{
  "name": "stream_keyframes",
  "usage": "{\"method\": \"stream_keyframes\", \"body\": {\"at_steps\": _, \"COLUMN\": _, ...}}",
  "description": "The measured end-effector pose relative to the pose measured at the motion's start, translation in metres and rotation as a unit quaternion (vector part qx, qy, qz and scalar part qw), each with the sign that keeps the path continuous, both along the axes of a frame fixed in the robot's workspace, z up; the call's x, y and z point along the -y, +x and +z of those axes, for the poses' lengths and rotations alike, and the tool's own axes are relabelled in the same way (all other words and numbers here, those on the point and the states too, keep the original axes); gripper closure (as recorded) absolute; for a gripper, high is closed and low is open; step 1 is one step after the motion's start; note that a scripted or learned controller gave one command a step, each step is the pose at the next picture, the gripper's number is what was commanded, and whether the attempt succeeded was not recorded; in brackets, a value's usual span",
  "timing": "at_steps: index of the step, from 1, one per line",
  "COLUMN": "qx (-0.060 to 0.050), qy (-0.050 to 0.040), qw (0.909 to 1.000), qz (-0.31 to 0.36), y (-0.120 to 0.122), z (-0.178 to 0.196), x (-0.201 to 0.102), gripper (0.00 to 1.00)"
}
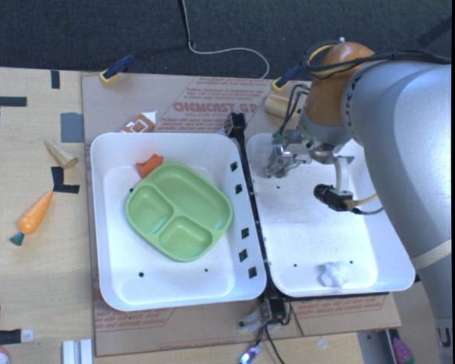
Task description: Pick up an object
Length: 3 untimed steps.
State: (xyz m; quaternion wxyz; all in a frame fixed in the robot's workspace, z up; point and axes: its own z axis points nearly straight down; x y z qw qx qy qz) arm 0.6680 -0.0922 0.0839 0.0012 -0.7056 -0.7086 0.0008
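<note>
Grey arm's gripper [277, 161] hangs low in the right bin [364, 241], gripping nothing visible.
Whether it is open cannot be told; next it must reach the crumpled white lump [333, 275].

Pale wooden bench [30, 279] under a cardboard sheet [197, 101]; dark carpet [83, 14] beyond, crossed by a white cable [212, 50]

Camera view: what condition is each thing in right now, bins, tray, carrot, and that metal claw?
Green tray: right way up, flat in the left bin.
Orange piece: partly tucked under the tray's far edge.
Crumpled white object: lying in the right bin.
Toy carrot: on its side on the bench.
Gripper: low over the right bin.
</note>
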Motion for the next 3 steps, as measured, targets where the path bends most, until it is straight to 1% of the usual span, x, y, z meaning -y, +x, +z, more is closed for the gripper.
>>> {"method": "stream_keyframes", "body": {"at_steps": 1, "qx": 0.004, "qy": 0.0012, "qw": 1.0000, "qz": 0.002, "y": -0.039, "z": 0.107, "x": -0.068, "gripper": 1.00}}
{"method": "stream_keyframes", "body": {"at_steps": 2, "qx": 0.001, "qy": -0.0002, "qw": 1.0000, "qz": -0.001, "y": -0.040, "z": 0.100, "x": -0.063, "gripper": 0.00}}
{"method": "stream_keyframes", "body": {"at_steps": 3, "qx": -0.002, "qy": -0.0002, "qw": 1.0000, "qz": -0.002, "y": -0.088, "z": 0.100, "x": -0.080, "gripper": 0.00}}
